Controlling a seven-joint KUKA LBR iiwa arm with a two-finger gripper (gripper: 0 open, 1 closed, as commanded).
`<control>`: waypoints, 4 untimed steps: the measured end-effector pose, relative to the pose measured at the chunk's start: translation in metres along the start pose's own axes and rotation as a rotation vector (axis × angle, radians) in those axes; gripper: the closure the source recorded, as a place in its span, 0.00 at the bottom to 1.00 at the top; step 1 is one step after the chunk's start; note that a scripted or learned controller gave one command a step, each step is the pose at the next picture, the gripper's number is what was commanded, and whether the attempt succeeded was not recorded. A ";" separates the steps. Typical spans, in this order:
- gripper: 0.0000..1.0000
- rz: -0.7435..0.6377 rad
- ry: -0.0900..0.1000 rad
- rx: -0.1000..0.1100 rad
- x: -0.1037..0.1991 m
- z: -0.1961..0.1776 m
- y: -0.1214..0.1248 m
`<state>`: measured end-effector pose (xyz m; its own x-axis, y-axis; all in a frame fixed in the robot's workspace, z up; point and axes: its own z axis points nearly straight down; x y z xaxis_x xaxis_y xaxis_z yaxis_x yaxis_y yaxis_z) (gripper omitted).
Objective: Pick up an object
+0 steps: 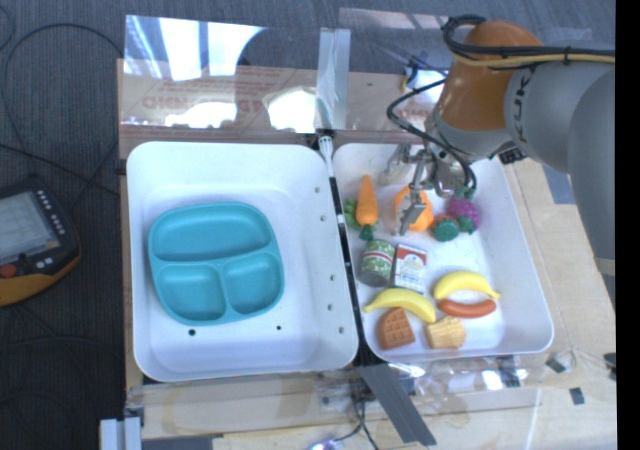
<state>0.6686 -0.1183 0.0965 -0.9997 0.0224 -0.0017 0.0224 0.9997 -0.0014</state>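
Observation:
My gripper (420, 196) hangs low over the back of the right bin (530, 278), right on top of a small orange toy (420, 214) and partly hiding it. A toy carrot (367, 200) lies just to its left. Purple grapes (463, 208) and a green piece (446, 230) sit just to its right. Nearer the front are a green can (377, 260), a red and white carton (409, 266), two bananas (400, 302) (465, 284), a sausage (466, 307) and a waffle (396, 328).
The left bin (160, 168) holds a teal divided plate (215, 260). A raised wall (340, 238) separates the bins. The arm's grey body and orange band (490, 78) loom over the right bin's back right corner. A pendant (35, 233) lies on the floor at left.

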 end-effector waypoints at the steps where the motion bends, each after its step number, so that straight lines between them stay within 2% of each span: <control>1: 0.00 0.124 -0.013 0.000 0.016 0.006 0.019; 2: 0.00 0.147 -0.014 0.000 0.033 0.006 0.019; 3: 1.00 0.146 -0.021 0.004 0.031 -0.007 0.019; 4: 1.00 0.040 -0.012 -0.001 0.015 -0.094 0.065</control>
<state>0.6553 -0.0527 0.1904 -0.9980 0.0620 -0.0139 0.0620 0.9981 0.0002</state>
